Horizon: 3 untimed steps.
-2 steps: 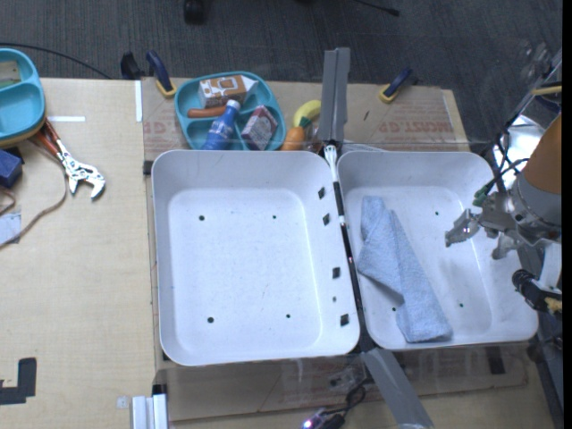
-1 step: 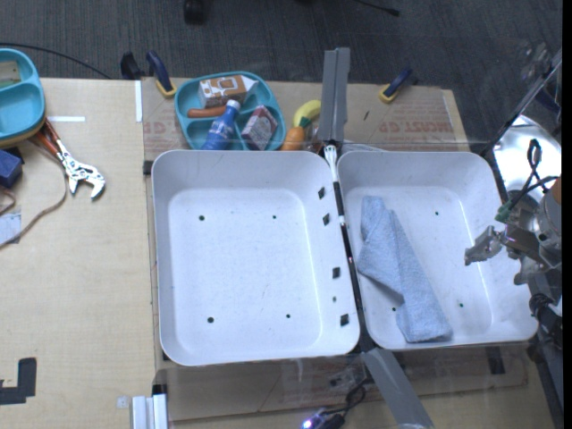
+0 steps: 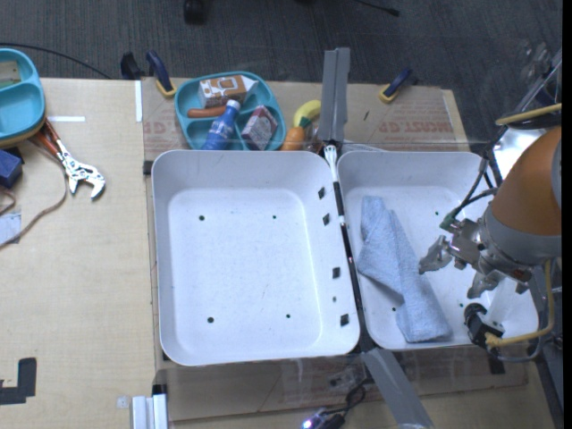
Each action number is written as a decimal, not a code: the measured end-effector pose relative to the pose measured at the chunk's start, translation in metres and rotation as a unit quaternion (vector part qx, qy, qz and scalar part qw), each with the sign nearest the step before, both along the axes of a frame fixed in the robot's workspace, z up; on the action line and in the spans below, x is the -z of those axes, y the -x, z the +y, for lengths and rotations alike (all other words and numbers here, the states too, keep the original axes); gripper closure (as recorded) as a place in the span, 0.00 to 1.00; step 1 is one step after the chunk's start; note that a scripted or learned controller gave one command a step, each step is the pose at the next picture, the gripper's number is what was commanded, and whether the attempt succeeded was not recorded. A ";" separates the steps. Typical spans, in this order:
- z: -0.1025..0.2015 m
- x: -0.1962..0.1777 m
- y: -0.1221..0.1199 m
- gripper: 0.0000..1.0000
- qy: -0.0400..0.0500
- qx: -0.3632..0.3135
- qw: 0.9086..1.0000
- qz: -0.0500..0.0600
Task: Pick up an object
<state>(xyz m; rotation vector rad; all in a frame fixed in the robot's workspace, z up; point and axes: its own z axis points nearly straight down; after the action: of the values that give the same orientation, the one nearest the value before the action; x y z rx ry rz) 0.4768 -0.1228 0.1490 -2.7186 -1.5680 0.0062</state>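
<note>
White plastic surrounds me on every side: I hang over the right-hand shallow white bin (image 3: 447,172), my grey arm with its orange band (image 3: 536,195) reaching in across that bin's right rim. My two-finger claw (image 3: 458,266) sits low over the bin floor, its metal fingers (image 3: 435,257) splayed apart and released, with nothing between them.

My target, a crumpled pale blue-grey cloth (image 3: 400,271), lies in this same bin as a long strip running from near the upper left of the floor down toward the bottom rim. Its left edge runs close along the bin's left wall, beside the divider where the two bins meet. My fingertips are just beside the cloth's right edge, about midway along its length; I cannot tell whether they touch it.

Open floor lies above me, between the cloth's top end and the far rim, and a narrower bare patch lies below me toward the bottom right corner, where black cabling (image 3: 483,324) from my wrist hangs near the rim.

To my left, the left-hand shallow white bin (image 3: 179,186) offers a wide bare floor marked by a few small dark dots.

Beyond the bins' far edges sits a teal compartment tray (image 3: 192,92) of small items, including a blue bottle (image 3: 221,125). Well apart on the tan bench (image 3: 80,284) lies a silver adjustable wrench (image 3: 79,173).
</note>
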 end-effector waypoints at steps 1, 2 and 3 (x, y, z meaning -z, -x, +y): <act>-0.036 -0.055 -0.015 0.00 0.001 -0.079 0.997 -0.001; -0.068 -0.061 -0.001 0.00 0.000 -0.168 0.986 -0.001; -0.093 0.012 -0.003 0.00 -0.001 -0.184 0.983 -0.001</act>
<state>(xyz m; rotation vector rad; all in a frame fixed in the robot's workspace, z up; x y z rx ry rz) 0.4799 -0.2163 0.1367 -2.3830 -2.0421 0.0022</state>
